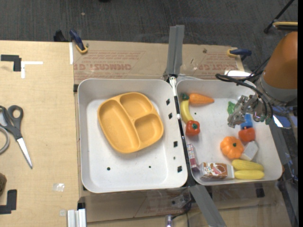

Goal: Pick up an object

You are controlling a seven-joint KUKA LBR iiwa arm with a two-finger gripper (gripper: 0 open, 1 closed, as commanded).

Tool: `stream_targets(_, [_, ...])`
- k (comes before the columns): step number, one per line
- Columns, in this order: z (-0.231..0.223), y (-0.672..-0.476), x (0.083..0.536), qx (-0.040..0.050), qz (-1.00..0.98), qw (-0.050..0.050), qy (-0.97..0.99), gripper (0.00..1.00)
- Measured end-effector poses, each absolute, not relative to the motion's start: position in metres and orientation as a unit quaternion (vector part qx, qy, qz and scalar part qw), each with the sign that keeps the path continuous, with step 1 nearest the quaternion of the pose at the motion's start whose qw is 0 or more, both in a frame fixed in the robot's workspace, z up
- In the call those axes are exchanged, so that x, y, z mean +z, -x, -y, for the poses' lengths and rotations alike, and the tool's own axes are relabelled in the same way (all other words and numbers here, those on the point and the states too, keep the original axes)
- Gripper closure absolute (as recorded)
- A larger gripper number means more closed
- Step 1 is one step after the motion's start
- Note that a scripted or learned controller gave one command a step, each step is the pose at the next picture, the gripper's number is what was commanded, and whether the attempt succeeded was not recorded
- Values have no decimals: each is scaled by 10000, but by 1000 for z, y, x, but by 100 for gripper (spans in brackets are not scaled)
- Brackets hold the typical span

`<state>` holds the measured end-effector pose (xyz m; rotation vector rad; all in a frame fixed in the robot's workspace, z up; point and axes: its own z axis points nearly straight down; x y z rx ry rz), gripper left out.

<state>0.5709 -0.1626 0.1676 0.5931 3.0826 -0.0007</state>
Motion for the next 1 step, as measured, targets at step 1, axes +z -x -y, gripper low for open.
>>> stream_targets(1, [114, -612, 240, 0, -9618, 17, -2739, 100])
